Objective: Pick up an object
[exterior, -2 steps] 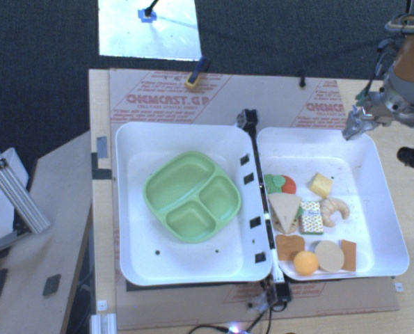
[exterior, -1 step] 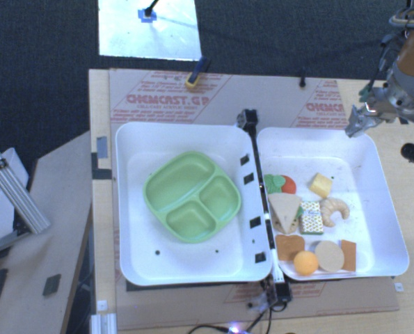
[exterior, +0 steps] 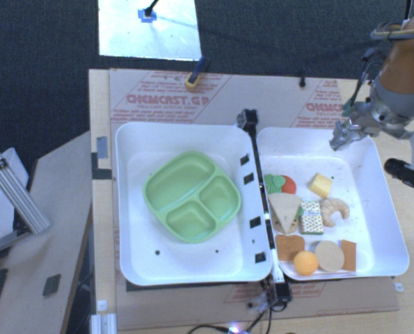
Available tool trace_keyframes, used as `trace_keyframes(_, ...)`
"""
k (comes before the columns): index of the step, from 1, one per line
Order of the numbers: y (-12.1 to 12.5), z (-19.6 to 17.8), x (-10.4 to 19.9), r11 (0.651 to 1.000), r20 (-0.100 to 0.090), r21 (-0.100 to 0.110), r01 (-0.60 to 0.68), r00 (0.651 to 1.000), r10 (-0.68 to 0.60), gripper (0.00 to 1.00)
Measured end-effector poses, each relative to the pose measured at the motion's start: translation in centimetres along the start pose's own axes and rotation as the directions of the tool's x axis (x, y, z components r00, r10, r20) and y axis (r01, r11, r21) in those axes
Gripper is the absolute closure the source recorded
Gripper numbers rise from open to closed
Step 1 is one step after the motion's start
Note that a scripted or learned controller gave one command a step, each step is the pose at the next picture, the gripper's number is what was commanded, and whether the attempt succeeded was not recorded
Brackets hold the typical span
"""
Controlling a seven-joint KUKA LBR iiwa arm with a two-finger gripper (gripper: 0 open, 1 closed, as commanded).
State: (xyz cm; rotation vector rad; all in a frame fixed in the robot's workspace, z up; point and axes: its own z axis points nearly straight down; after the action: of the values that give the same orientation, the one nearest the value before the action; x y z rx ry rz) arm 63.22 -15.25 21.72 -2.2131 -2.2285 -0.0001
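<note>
The gripper is hanging over the far rim of the right bin; whether it is spread or pressed together cannot be told. Nearest below it a yellow cheese block is lying on the bin floor, apart from it. Further off an orange ball is sitting. The green divided plate is resting in the left bin, well away.

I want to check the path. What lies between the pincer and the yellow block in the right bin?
In the camera view, only bare white bin floor lies between the pincer and the yellow block.
</note>
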Motion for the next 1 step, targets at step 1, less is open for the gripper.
trace_keyframes(1,-4.09,-0.49,4.53,1.0,0.0,0.0,-0.001,1.0,0.001,1.0)
